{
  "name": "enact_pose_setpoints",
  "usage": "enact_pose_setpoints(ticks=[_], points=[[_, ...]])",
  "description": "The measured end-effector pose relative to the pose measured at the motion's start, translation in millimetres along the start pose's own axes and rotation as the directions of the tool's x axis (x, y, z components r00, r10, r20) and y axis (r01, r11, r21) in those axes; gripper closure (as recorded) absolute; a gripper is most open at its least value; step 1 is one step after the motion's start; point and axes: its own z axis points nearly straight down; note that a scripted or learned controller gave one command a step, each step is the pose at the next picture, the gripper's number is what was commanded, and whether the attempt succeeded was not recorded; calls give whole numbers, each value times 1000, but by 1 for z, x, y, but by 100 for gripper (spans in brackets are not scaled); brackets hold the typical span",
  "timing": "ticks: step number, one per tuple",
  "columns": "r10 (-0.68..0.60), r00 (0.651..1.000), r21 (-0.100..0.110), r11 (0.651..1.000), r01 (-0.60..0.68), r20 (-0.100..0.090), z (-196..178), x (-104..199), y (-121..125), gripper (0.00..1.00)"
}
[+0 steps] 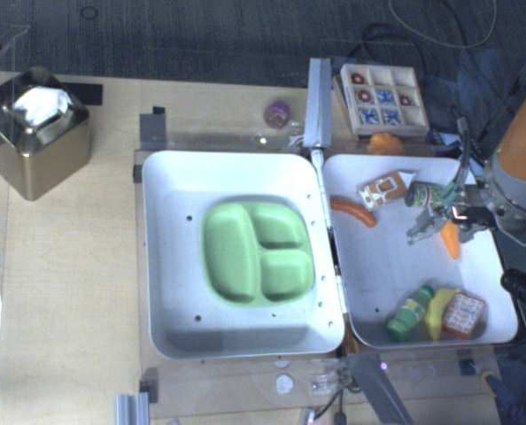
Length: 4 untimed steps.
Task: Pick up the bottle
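Where the right bin (369, 312) comes nearest the camera, the green bottle (409, 314) lies on its side in the front corner, touching a yellow fruit (438, 312) and, past that, a red box (463, 315). Farther back the hand (433, 218) hangs over the bin's far side, well apart from the bottle; whether it grips anything I cannot tell. Near it lie two carrots (352, 211) (451, 240) and a carton (382, 189). A green tray (257, 251) sits in the left bin (170, 202).

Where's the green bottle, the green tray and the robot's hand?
Green bottle (411, 312), camera view, middle of its body.
Green tray (257, 250), camera view, centre divider.
Hand (427, 227), camera view, between its fingertips.
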Motion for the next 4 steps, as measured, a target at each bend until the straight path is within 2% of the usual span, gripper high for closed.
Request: enact_pose_setpoints(ticks=[1, 2, 3, 4], points=[[102, 995, 1, 995, -102, 0, 94, -1, -15, 0], [-32, 999, -12, 999, 32, 1, 174, -22, -12, 0], [241, 970, -11, 970, -241, 1, 175, -78, 3, 0], [-66, 998, -1, 998, 66, 0, 139, 8, -15, 0]])
